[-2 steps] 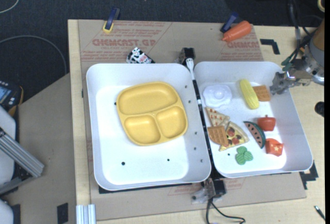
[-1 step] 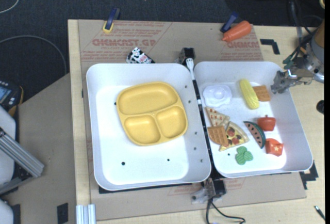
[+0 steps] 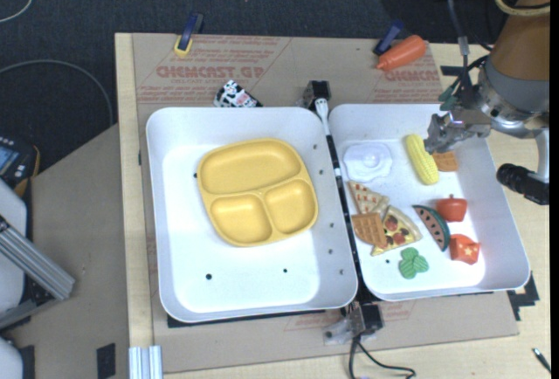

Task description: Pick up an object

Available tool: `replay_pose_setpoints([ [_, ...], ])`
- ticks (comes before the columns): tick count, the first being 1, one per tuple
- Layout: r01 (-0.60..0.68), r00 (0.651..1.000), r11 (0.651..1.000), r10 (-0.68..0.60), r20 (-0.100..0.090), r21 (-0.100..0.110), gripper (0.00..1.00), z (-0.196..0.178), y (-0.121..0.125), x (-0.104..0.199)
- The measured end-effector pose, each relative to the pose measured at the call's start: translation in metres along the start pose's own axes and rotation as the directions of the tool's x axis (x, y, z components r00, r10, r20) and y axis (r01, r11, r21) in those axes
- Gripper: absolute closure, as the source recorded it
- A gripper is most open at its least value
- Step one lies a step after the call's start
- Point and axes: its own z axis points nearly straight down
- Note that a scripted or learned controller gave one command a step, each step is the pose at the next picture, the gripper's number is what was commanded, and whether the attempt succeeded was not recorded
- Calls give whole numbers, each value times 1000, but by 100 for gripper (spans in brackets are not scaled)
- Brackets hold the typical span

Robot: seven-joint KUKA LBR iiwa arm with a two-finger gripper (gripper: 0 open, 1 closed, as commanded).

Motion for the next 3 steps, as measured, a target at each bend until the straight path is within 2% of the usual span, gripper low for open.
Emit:
replay_pose_setpoints([
  [1, -1, 1000, 1000, 1, -1, 2, 100, -7, -2, 58],
  [2, -3, 1000, 1000, 3, 1, 3, 100, 0, 0, 101],
  [3, -5, 1000, 1000, 5, 2, 0, 100, -4, 2, 114],
])
